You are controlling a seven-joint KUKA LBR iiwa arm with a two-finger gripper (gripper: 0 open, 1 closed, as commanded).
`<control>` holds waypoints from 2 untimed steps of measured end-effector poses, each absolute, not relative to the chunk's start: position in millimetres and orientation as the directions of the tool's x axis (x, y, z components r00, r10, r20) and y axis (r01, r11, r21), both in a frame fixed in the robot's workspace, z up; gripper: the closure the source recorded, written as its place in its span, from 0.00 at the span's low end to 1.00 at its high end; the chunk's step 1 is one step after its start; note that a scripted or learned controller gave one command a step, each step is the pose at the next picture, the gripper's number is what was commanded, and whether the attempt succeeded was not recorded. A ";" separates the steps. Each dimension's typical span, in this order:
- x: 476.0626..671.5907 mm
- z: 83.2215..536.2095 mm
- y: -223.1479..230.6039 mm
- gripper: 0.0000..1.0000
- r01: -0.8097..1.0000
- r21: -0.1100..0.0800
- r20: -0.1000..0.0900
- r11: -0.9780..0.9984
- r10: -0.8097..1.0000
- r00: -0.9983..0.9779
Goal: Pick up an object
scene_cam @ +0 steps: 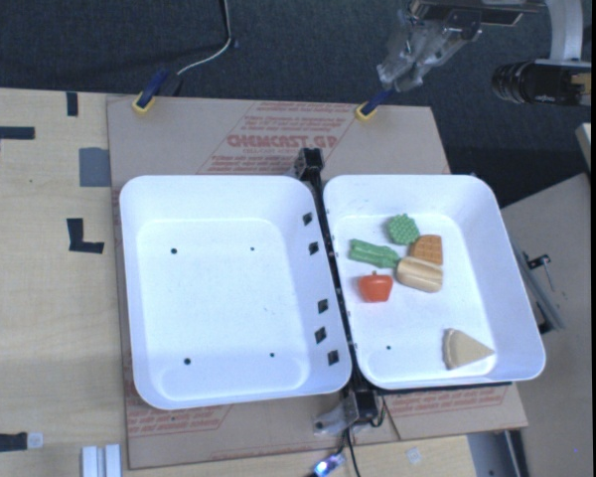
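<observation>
Hovering high beyond the far edge of the bins, the gripper [405, 68] is carrying nothing, and how far it is open cannot be told. Lying in the right bin [477, 207] are a green pickle [373, 253], a red tomato [376, 287], a bread roll [419, 274] and a cheese wedge [464, 348].

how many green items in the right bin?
2. A round textured green piece near the bin's middle, and a long green piece just below-left of it, beside the red tomato-like piece. None look hidden.
</observation>
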State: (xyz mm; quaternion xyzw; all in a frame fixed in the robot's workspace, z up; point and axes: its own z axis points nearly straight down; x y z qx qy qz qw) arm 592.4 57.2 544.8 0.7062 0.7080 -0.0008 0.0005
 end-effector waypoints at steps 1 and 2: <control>592.4 544.3 57.2 0.00 1.000 -0.001 -0.002 0.002 1.000 -0.002; 592.7 554.7 57.7 1.00 1.000 -0.001 -0.003 0.004 1.000 -0.004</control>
